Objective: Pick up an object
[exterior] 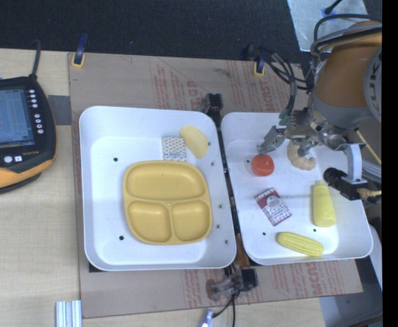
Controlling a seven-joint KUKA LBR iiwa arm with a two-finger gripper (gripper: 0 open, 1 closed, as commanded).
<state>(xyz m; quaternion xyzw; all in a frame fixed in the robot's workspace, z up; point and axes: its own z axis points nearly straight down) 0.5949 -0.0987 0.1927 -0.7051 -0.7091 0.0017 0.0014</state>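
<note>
Hovering over right bin (362, 247) with tool (289, 136) spread apart, gripping nothing, just above red tomato (263, 164); beige ring (301, 157) right beside tomato, under tool.

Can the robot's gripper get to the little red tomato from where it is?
Probably yes. The gripper hangs over the right bin, just beside the red tomato. Nothing lies on top of the tomato, and the beige ring-shaped piece and the red packet sit apart from it.
</note>
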